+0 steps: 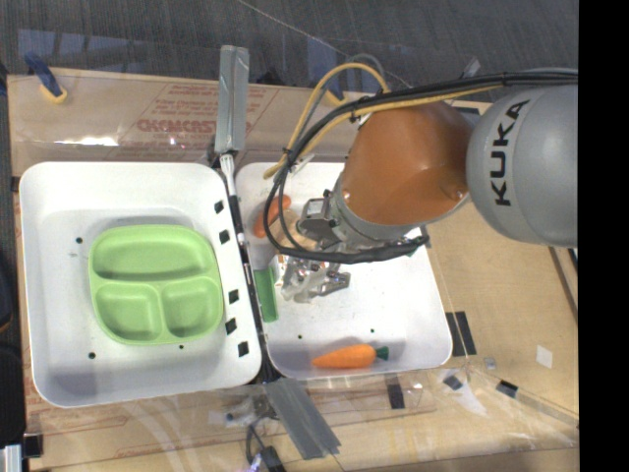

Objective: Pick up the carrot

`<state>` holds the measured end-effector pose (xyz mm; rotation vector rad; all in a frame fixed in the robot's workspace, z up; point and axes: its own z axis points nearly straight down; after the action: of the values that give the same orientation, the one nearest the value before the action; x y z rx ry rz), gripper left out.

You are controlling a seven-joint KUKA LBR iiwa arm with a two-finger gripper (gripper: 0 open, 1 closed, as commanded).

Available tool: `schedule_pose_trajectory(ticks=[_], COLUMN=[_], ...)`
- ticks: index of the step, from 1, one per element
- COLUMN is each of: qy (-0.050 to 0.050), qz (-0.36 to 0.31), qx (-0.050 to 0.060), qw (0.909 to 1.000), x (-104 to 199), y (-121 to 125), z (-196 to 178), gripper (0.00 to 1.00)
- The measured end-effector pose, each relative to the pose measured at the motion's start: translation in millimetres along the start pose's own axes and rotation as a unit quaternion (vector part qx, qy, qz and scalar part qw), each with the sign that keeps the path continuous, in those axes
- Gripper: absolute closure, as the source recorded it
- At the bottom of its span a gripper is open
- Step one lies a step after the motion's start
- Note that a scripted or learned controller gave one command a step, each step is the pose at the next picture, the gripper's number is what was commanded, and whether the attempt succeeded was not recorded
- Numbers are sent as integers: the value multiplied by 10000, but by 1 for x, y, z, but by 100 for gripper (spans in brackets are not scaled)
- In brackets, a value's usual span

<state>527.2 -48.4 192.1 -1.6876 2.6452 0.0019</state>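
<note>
From the camera above the bench (511,293), two shallow white bins sit side by side. The left bin (49,264) holds a green divided tray (154,283) near its middle. The carrot (346,358) lies on its side along the near edge of the right bin (428,308), its green top pointing toward the bin's near right corner. The arm (472,165) reaches in from the right, and its claw (313,281) hangs over the middle of the right bin, apart from the carrot; whether the claw is released or clenched I cannot tell. A green strip (265,295) lies along the right bin's left wall, and something orange (267,219) shows near its far left corner, partly hidden by cables.
</note>
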Motion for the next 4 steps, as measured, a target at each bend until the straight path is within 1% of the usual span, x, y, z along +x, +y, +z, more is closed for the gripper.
schedule_pose_trajectory(ticks=[1,2,3,4], qy=[-2,5,0,-17], qz=[-698,-2209,-2361,-2312], qx=[2,-8,-10,45], qw=[9976,9753,9717,9729], x=[-75,-127,-196,-232], y=[33,-10,14,29], z=[0,1,95,-1], gripper=[100,100,100,100])
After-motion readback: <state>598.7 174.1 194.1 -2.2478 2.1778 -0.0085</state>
